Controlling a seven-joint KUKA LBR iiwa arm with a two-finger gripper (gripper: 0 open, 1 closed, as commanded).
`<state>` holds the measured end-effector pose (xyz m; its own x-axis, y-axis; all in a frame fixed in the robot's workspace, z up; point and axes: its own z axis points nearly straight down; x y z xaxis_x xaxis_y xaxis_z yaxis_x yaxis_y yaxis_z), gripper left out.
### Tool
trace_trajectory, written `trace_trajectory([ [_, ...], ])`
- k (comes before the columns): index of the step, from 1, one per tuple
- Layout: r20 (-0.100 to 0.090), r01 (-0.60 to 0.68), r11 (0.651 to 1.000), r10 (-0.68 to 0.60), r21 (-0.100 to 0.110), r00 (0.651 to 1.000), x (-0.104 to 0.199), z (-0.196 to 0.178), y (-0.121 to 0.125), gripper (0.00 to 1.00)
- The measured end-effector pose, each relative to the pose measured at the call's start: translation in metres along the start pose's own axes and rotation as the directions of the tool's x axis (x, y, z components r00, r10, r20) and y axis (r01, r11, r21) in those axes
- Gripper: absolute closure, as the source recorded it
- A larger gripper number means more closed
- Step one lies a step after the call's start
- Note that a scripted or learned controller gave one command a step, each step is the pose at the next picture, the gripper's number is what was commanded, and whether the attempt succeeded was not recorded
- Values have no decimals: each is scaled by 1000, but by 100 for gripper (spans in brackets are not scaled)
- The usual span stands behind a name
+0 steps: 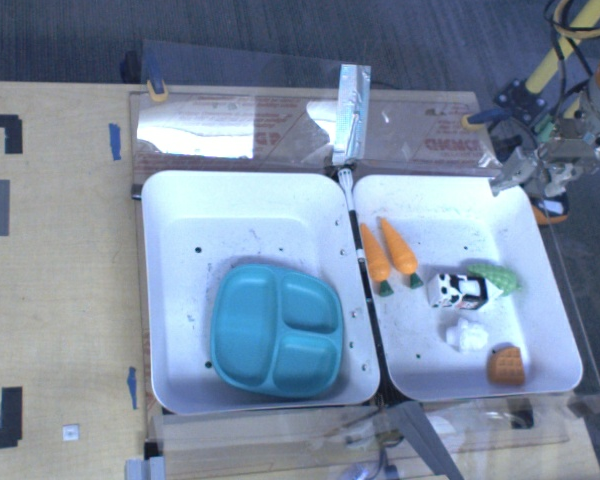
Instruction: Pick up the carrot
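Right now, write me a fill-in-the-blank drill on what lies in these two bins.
1. The teal divided plate lies in the ____ bin.
2. The number of carrots lying side by side in the right bin is ____.
3. The carrots lie close to that bin's ____ wall.
4. The black-and-white toy lies next to a leafy ____ item.

Missing words: left; two; left; green

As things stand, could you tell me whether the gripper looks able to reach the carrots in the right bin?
Probably yes. The two carrots lie uncovered by the right bin's left wall, apart from the other toys, with nothing above them. The gripper sits at the bin's far right corner.
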<state>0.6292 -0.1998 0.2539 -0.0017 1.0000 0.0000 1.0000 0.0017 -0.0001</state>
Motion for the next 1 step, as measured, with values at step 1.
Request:
trace_trajectory([
  [1,-4,157,988,-157,6,988,72,90,37,0],
])
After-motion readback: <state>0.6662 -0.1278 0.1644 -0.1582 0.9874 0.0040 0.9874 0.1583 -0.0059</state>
